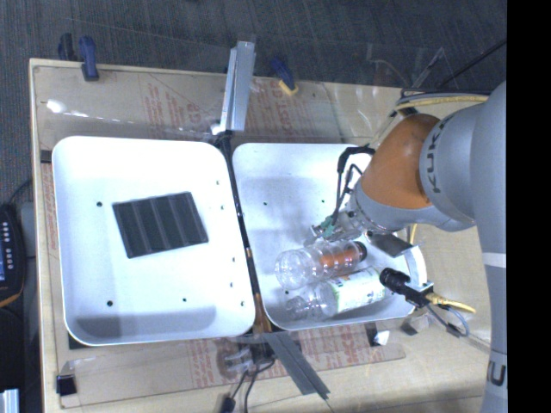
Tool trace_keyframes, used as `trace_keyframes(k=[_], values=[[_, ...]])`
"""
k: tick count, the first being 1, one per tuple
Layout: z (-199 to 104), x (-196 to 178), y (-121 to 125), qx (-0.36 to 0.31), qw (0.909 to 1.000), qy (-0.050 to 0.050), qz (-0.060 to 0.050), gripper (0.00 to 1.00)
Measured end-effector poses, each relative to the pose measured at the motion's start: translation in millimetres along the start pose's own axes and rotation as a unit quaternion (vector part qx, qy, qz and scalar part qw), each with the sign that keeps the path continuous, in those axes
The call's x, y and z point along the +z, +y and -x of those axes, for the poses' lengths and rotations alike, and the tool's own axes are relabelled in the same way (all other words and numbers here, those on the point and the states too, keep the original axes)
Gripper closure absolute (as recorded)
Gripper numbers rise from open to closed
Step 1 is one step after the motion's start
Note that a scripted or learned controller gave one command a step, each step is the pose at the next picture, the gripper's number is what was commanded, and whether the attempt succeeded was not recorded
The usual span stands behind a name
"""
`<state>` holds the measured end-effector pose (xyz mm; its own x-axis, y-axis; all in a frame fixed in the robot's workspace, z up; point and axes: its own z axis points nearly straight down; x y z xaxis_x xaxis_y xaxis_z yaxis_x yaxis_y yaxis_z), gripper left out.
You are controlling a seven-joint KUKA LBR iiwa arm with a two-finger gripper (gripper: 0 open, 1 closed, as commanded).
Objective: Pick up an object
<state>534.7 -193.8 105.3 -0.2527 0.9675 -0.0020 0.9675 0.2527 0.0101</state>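
While the arm reaches in from the right, its orange-banded wrist hangs low over the right bin, and the gripper sits just above two clear plastic bottles. Whether the fingers are open or closed cannot be told; the wrist hides them from this angle. The upper bottle, with reddish-brown contents, lies on its side directly below the gripper, apparently touching or nearly so. The second bottle, bearing a green-and-white label, lies just beside it toward the bin's near rim. A dark ribbed mat rests in the left bin, well apart from the action.

Likely hazards, as judgement: both bottles are smooth, round and lying flat, so a descending grip could roll the upper one aside rather than capture it. Their closeness invites a finger landing between them or on the wrong one. Cables trailing near the bin's right rim could snag during a lift.
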Motion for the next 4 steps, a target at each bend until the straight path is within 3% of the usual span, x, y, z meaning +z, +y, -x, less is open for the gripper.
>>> trace_keyframes(k=[1,2,3,4], values=[[0,0,0,0.000,1.0000,0.000,0.000,0.00],[9,2,-18,-0.112,0.9936,-0.007,0.010,0.00],[8,-7,-18,-0.114,0.9934,-0.006,0.009,1.00],[8,-7,-18,-0.114,0.9934,-0.006,0.009,0.00]])
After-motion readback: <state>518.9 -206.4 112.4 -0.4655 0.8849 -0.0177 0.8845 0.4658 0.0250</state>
